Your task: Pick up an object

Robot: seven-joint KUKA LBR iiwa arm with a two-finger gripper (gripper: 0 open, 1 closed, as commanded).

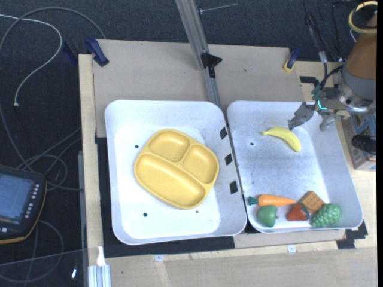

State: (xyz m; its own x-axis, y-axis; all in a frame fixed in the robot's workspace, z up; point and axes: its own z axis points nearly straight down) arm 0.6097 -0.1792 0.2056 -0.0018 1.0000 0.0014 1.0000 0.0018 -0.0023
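I've got the jaws [312,118] at the upper right of the frame, over the top edge of the right bin [335,160]. They're spread apart w/ a clear gap, one finger [301,115] toward the left and the other [328,119] toward the right, nothing between them. The grey arm [359,70] w/ its orange band comes in from the right edge above them.

Just below and left of the jaws, the banana [285,137] lies flat on the bin floor, in the upper part of the right bin; near the left finger but I can't tell if it touches, looks apart.

Rest of the right bin's stuff is bunched along the bottom edge, well apart from the jaws: carrot [275,200], green pepper [267,215] just under it, a red item [297,213], a brown waffle-like piece [311,200] and green grapes [326,214] at the lower right corner.

Left bin [119,160] holds a yellow divided plate [176,168], three compartments, approx. centre of that bin.

Both bins sit on the desk [149,70]. A metal pole [192,23] runs down from top centre to the gap between bins. A pendant [18,202] w/ a screen sits at the left edge of the frame, cables [36,34] on the dark floor.
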